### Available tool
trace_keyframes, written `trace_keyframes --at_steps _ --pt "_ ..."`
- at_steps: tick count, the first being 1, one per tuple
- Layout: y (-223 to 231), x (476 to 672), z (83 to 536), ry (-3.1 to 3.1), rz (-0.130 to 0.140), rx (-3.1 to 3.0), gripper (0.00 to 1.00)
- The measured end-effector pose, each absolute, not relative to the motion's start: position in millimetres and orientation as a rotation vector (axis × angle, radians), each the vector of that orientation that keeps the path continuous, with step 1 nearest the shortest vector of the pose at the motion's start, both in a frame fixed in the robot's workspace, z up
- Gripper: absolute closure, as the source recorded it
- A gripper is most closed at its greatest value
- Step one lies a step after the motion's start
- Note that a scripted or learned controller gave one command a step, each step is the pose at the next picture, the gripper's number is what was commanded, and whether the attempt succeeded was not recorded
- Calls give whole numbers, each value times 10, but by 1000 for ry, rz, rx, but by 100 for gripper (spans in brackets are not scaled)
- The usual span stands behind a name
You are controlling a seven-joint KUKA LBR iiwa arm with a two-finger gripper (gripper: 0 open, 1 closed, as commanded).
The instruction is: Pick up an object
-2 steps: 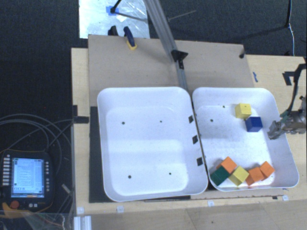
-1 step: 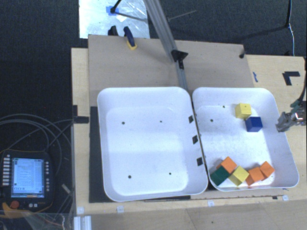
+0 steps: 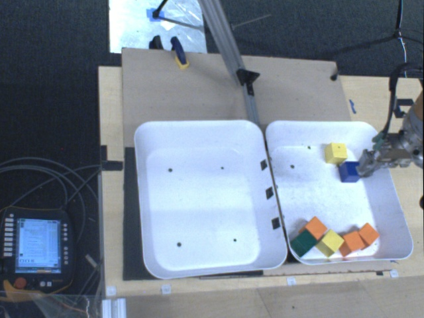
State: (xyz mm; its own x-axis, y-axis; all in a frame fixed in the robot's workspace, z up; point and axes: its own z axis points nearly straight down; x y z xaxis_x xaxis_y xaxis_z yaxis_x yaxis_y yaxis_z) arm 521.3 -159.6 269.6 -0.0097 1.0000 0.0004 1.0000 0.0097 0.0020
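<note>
In the right bin point(image 3: 318, 126), a yellow cube point(image 3: 336, 153) and a blue cube point(image 3: 349, 171) lie near the far right side. My gripper point(image 3: 368, 163) comes in from the right edge and sits low, right against the blue cube's right side. Whether the cube is between its jaws is unclear from this angle. Along the bin's near wall lies a cluster: an orange cube point(image 3: 316, 228), a green cube point(image 3: 303, 243), a yellow cube point(image 3: 329, 243) and two more orange cubes point(image 3: 361, 237).
The left bin point(image 3: 199, 126) stands beside the right one, with black clips along their shared wall. A grey pole point(image 3: 225, 32) slants over the bench's far side. A teach pendant point(image 3: 36, 247) and cables lie on the floor at left.
</note>
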Motion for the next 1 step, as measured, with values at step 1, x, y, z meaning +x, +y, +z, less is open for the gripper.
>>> trace_keyframes --at_steps 1 --pt "-1195 5511 2746 2230 6 2207 100"
